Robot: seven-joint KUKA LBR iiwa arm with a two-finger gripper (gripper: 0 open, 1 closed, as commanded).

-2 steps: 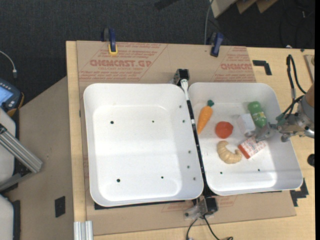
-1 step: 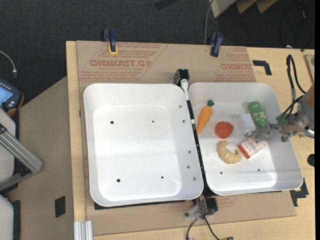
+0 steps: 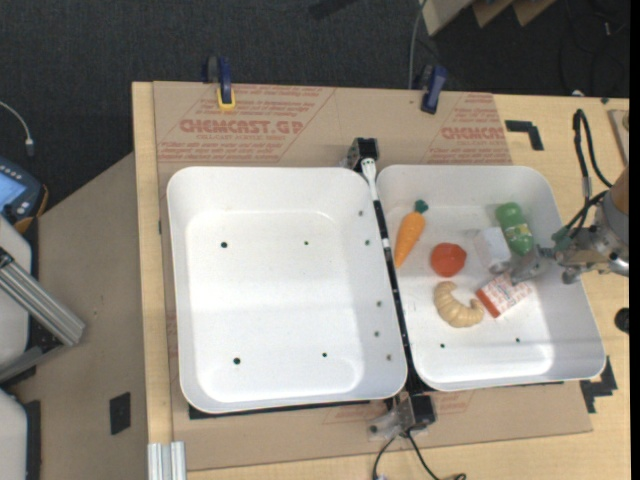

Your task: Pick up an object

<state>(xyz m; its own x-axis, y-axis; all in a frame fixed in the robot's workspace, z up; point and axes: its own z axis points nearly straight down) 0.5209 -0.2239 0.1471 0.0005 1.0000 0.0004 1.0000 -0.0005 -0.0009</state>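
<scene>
Jaws (image 3: 527, 265) low in the right bin (image 3: 560, 353), spread unclear, nothing visibly held. At seven o'clock, touching: red-white packet (image 3: 503, 295). At twelve: green bottle (image 3: 514, 226). Best centred over the packet, then closed squarely, lifted straight.

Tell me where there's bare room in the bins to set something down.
The left bin is bare floor throughout. In the right bin, carrot, tomato, croissant, green bottle, red-and-white packet and pincer crowd the middle; its near strip is free.
</scene>
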